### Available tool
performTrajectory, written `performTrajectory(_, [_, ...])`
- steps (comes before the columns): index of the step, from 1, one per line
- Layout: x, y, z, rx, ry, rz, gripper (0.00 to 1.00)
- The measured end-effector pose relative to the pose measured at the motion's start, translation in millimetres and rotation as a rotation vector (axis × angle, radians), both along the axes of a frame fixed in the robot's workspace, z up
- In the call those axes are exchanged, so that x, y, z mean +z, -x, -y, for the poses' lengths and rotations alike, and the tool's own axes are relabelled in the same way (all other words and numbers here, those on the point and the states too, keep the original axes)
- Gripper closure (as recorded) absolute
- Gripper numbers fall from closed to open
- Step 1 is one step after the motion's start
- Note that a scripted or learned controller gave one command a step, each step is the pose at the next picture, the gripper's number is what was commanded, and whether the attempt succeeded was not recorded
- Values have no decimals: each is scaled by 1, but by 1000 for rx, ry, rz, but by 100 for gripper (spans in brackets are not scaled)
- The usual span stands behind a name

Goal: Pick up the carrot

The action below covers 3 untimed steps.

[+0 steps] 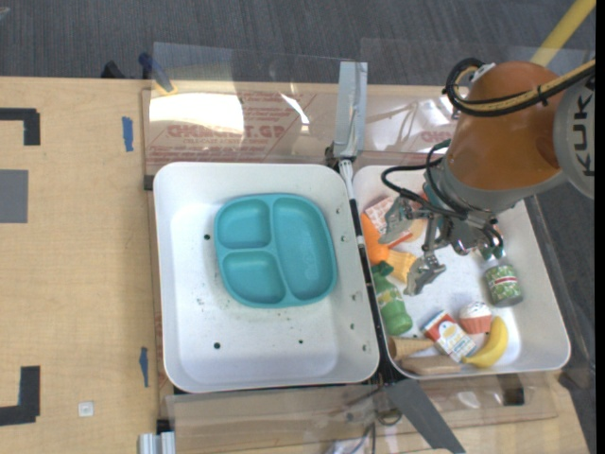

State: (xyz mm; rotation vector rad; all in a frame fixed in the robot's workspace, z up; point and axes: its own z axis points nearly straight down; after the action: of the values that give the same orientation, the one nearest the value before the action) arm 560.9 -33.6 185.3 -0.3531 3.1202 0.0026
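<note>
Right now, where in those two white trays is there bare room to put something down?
Bare floor rings the teal divided plate in the left white bin. The right white bin is crowded along its left wall and near edge; a small patch lies right of the gripper.

I see the carrot [375, 251], orange with a green top toward six o'clock, lying against the right bin's [544, 253] nine o'clock wall.

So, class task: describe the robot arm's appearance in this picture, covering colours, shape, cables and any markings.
The arm is a rounded body with a large orange band above a grey wrist section. Black cables loop over its top and side. Dark lettering shows on the pale grey casing at the right edge. The end effector is dark grey metal with slim fingers.
</note>
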Motion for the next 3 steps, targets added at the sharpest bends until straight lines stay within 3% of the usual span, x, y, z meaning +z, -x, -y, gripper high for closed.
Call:
performTrajectory(1, [0,-3,12,133,1,5,0])
performTrajectory(2, [-78,-15,61,221,5,24,0])
performTrajectory(3, [-95,-13,57,226,1,6,0])
